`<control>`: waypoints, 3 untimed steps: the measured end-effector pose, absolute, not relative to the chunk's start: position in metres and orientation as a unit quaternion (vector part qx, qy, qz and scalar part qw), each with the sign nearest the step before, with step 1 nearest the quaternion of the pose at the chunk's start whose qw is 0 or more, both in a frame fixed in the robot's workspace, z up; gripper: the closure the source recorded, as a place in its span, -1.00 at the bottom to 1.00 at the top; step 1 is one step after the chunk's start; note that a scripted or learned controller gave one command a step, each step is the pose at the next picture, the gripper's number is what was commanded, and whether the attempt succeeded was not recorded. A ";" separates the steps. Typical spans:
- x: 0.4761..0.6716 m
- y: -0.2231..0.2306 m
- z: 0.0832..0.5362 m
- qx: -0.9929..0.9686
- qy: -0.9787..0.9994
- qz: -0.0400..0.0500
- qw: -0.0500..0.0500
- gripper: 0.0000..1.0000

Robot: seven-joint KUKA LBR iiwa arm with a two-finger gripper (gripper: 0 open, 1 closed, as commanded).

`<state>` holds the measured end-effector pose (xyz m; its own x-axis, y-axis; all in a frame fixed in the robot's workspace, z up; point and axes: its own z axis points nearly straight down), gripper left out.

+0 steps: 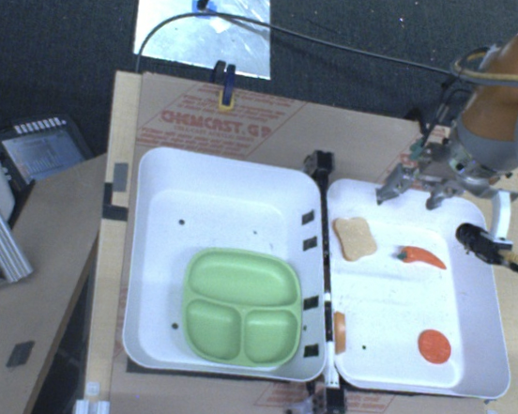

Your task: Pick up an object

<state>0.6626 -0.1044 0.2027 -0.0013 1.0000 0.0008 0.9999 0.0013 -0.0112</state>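
Up at the far edge of the right bin (pixel 494 360) the pincer (pixel 411 192) hangs with its two fingers spread apart, nothing between them, its tips just above the bin's back rim. Just beneath it, inside that bin, lies a tan slice of bread (pixel 355 238); a little further toward the bin's right wall rests an orange carrot (pixel 421 258) with a green end. Nearer the bin's front right corner sits a red-orange disc (pixel 434 347), and against the bin's left wall an orange thing (pixel 339 332) is half hidden by the rim, so I cannot make out what it is. Left of this bin, touching it along a black-clipped seam, is the left bin (pixel 161 198), holding a green divided tray (pixel 242 305). Both stand on a cardboard sheet (pixel 251 125) over the table (pixel 117 135). The arm (pixel 515 93) is cut off behind the right bin at the frame's edge. Beyond lies dark carpet (pixel 47 22) with a shiny metal plate (pixel 209 10).
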 end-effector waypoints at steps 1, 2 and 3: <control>0.665 -0.104 0.211 -0.706 -0.708 0.000 -0.001 -1.00; 0.663 -0.108 0.149 -0.707 -0.707 0.001 0.001 -1.00; 0.658 -0.108 0.088 -0.707 -0.707 0.001 0.001 -1.00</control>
